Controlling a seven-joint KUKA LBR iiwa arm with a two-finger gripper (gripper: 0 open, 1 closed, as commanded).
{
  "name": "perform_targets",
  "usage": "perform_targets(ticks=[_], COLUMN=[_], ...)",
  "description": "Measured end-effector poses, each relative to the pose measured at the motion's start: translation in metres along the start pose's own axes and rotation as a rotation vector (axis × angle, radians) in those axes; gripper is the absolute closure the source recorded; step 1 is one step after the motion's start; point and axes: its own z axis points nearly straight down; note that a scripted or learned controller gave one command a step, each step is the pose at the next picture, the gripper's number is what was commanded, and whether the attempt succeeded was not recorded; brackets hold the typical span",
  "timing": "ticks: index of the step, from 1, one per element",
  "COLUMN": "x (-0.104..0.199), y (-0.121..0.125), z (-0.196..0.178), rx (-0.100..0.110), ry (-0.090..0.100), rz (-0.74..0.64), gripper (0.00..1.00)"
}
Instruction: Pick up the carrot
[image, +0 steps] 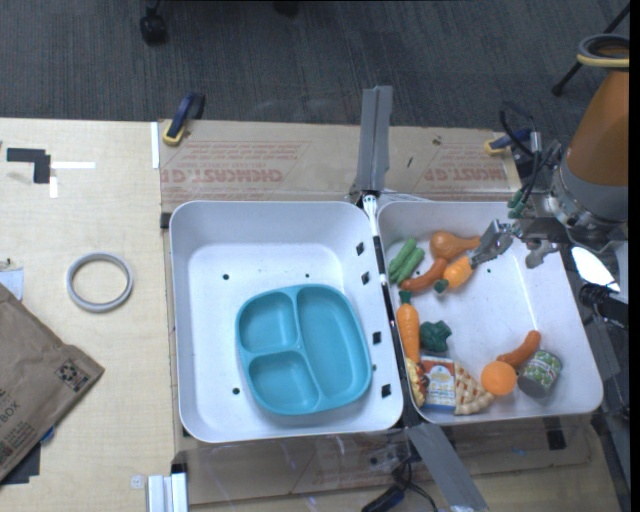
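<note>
A: What kind of place is this?
B: A robotics lab. A plywood bench carries two white bins, and an industrial arm reaches in.
A: Anything else?
B: Blue clamps hold cardboard down, a tape roll lies about, and chair casters stand on grey carpet

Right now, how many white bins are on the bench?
2. The left bin holds a blue divided plate. The right bin, touching it side by side, holds the carrot and other toy foods.
</note>
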Motion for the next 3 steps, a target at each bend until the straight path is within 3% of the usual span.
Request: perform_targets(ticks=[1,2,3], x=[-0.008,-0.027,-0.028], y=[0.06,0.074,0.075], z=[0.09,0.154,0.144], rx=[-0.001,-0.014,-0.016], ry=[0.0,-0.001,-0.001], rz=[-0.02,-0.152,-0.149], gripper=[0.0,0.0,1.0])
